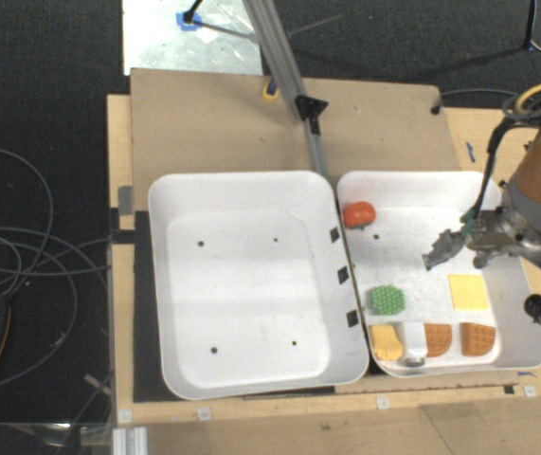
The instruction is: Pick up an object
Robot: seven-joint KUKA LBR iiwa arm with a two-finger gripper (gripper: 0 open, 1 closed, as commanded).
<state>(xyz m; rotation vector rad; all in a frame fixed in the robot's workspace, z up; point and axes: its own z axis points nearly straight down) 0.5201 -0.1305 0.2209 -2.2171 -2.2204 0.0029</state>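
The right bin (412,186) holds a red tomato-like ball (358,215) near its upper left corner. A green knobbly ball (387,300) lies lower, and a flat yellow square (468,291) sits to the right. Along the bin's front edge lie a yellow-orange piece (385,341), a small white object (413,342) and two orange waffle-like pieces (438,338) (477,338). My gripper (438,254) hangs over the middle of the right bin, left of the yellow square and above the bin floor, with nothing seen in it.
The left bin (242,282) sits beside the right one on a brown board. A grey slanted pole (279,50) with a black clamp crosses the top. Cables lie on the dark floor at left.
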